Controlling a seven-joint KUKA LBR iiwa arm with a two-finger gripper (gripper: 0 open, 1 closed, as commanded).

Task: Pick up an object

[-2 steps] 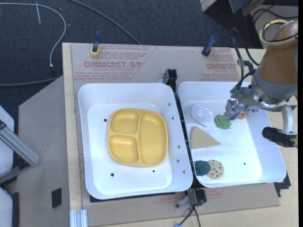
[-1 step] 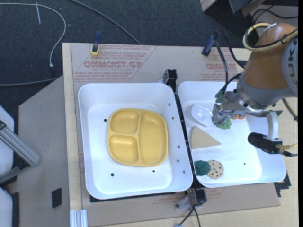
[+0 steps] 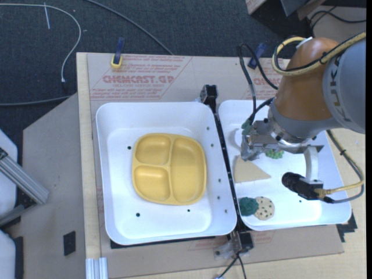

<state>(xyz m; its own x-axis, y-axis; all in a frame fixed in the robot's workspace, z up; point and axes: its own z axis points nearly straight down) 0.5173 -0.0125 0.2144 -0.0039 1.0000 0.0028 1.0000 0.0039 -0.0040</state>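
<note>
Gripper (image 3: 254,149) low in right bin (image 3: 331,214), finger state impossible to tell; green object (image 3: 274,153) just beside it, cream wedge (image 3: 249,171) right below; cookie (image 3: 264,207) and teal lump (image 3: 248,205) near front wall; yellow divided plate (image 3: 170,168) in left bin (image 3: 116,156)

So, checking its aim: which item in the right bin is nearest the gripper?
The green piece, right under the gripper; wedge and cookie lie lower.

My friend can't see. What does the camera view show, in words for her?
A grey and orange robot arm's gripper reaches into the right white bin, over a cheese-like wedge, something green, a cookie and a teal lump. The left bin holds a yellow divided plate.
</note>
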